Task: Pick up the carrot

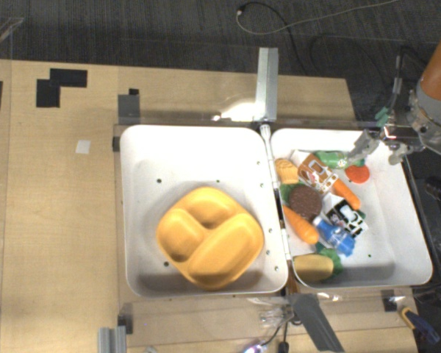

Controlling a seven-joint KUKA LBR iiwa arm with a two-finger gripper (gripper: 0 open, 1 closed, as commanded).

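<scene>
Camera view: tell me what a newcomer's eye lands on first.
The big yellow divided dish dominates the left bin. Next comes the jumble of toy food along the right bin's left side, with an orange carrot in it. The end effector hovers at that bin's upper right.

Grey arm (435, 127) with an orange band (above the wrist), teal fittings, pale metal jaws.

Yellow divided dish (209, 235) in left bin (140, 197); toy food, possibly potato (314, 267).
</scene>
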